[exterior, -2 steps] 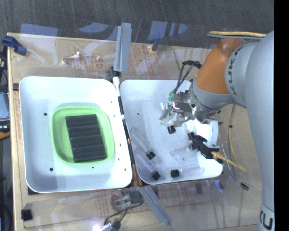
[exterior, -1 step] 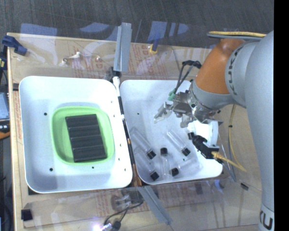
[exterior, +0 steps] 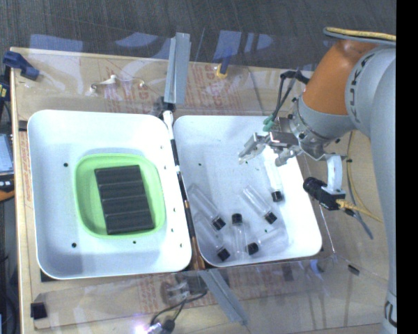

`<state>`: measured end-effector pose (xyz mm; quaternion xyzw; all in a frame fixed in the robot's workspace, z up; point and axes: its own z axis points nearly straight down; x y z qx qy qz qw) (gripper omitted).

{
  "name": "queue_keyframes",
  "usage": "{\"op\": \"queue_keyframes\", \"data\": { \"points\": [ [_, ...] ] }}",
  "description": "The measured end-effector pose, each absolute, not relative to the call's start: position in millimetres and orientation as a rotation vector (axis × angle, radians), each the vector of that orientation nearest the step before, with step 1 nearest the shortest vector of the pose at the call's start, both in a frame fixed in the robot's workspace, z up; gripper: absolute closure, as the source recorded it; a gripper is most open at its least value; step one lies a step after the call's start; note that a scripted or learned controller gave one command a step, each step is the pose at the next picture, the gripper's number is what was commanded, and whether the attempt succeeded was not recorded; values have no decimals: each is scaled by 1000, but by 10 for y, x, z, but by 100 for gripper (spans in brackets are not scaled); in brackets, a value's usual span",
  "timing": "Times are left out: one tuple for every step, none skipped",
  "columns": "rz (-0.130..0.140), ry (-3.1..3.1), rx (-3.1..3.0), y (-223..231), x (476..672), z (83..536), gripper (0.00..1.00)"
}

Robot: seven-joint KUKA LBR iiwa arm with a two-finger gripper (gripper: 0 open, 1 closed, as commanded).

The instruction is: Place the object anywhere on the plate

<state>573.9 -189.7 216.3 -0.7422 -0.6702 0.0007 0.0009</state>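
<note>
Reaching from the right, the hand point(exterior: 266, 148) hovers over the right bin point(exterior: 202, 145).

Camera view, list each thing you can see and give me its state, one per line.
Green plastic plate: lying flat in the left white bin, carrying a black ridged block.
Clear plastic vials with black caps: lying loose on their sides in the right white bin, none on the plate.
End effector: above the right bin's upper part, apart from the vials, nothing visibly held.
</note>
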Motion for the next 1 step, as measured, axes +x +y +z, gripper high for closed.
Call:
{"op": "queue_keyframes", "data": {
  "points": [
    [1,-2062,-2368,-2004,5995,2355,0]
  ]
}}
